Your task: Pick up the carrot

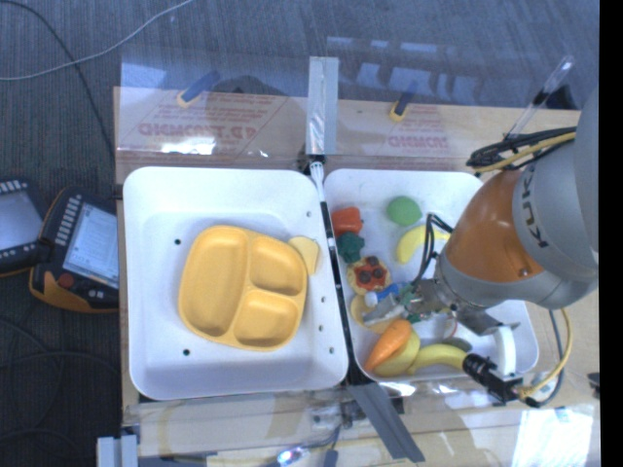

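Observation:
The carrot (390, 341), orange and stubby, lies near the front of the right bin (506, 353), resting against a yellow banana (428, 358). My gripper (417, 305) hangs just above and to the right of the carrot, with the arm's orange band and grey wrist covering much of it. Its dark tips sit close over the toys there, and nothing can be seen held between them.
In the right bin lie a green ball (404, 209), a yellow lemon-like piece (411, 244), a red and orange block (347, 223) and a flowered toy (369, 273). The left bin (156, 358) holds a yellow divided plate (243, 285). A teach pendant (78, 251) lies off the bench's left.

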